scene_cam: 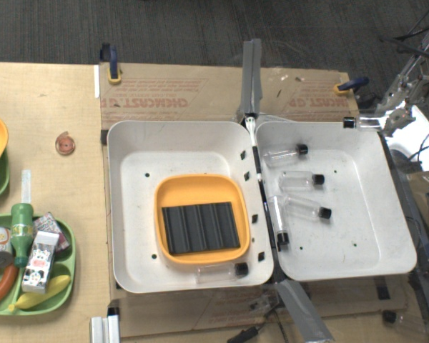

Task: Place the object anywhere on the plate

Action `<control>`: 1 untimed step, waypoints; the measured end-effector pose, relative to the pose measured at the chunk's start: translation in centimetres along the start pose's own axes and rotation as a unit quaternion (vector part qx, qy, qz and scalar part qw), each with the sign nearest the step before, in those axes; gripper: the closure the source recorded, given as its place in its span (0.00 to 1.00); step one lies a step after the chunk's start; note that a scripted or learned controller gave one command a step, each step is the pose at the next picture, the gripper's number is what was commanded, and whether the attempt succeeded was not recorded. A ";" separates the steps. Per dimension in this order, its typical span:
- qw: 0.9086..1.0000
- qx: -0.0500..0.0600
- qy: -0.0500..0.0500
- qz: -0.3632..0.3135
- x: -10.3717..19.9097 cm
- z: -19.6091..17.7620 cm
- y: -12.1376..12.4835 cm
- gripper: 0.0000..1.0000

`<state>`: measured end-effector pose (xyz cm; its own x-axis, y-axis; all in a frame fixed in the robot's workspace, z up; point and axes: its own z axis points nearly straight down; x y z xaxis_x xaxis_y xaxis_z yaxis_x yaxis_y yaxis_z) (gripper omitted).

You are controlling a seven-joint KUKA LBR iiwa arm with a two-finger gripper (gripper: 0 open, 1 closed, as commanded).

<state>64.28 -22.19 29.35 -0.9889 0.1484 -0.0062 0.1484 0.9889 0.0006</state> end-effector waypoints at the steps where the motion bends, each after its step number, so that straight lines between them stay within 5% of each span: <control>1: 0.997 0.000 0.002 -0.077 11.2 10.3 -1.6 1.00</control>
<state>53.05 -22.12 18.97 -1.0000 -0.0044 -0.0016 -0.0044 1.0000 0.0009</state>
